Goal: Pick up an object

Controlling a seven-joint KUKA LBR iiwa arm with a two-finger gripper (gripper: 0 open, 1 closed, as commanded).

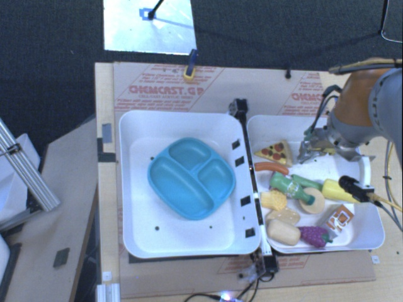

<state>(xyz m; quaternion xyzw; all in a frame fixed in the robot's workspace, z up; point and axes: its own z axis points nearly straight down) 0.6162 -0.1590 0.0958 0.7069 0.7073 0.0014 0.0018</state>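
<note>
While the grey two-finger gripper (310, 148) hung low over the right-hand shallow white plastic bin (376, 230), near its 12 o'clock wall, nothing was seen between its fingers; how far they stood apart could not be told. No object had yet been lifted. The nearest candidates lay toward 9 o'clock of the gripper: a flat toy pizza slice (275, 151), and just below it a red toy sausage (271, 167). A green toy bottle (291, 185) and a yellow toy corn cob (273, 200) lay farther off, toward 7 o'clock, crowded against other toys. For a sound grasp, the pizza slice appeared the better choice, since it lay apart from its neighbours. The descent would best be centred on one item alone. The left-hand white bin (135, 231) held a blue sectioned plastic plate (191, 177).
</note>
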